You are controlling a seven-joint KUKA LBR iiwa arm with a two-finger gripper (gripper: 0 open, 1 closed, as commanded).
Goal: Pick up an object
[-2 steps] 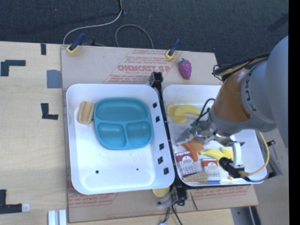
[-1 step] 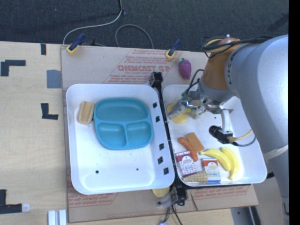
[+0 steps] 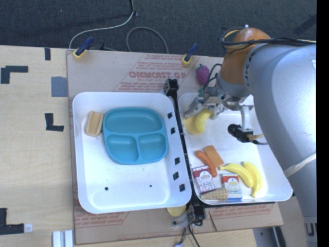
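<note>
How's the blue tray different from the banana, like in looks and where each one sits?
The blue tray is broad, flat and split into three compartments; the banana is slim and curved. The tray is teal blue, the banana yellow. The tray lies in the left bin beside a tan piece, while the banana lies in the right bin next to small cartons. Both rest flat on a bin floor, apart from the gripper.

glossy blue plastic tray (image 3: 135, 136)

Yellow lemon (image 3: 197, 123) lies in right bin's (image 3: 267, 192) upper-left corner.
</note>
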